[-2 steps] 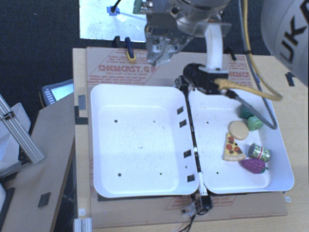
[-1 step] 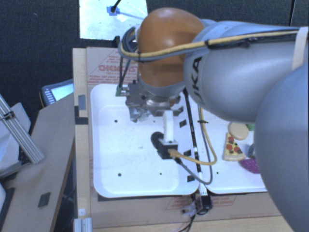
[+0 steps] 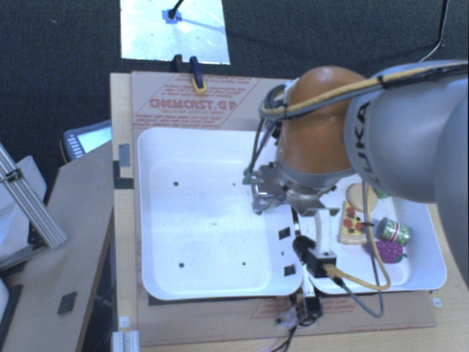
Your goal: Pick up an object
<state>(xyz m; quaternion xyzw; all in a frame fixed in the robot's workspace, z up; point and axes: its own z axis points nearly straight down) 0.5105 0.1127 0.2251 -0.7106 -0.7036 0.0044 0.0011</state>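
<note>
Reaching in from the right, grey arm with orange band (image 3: pixel 322 123) bent low over shallow white right bin (image 3: pixel 432 270); two-finger gripper (image 3: pixel 262 196) at the bins' divide, grip state impossible to tell.

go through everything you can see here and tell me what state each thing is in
arm: reaching over the bins' shared edge
left bin: upright, flat on the bench
pizza slice toy: lying flat in right bin
green can: on its side
purple grapes: resting beside the can

White bins (image 3: pixel 198 218) — purple grapes (image 3: pixel 390 251), green can (image 3: pixel 393 231), orange-banded grey arm (image 3: pixel 381 134).
</note>
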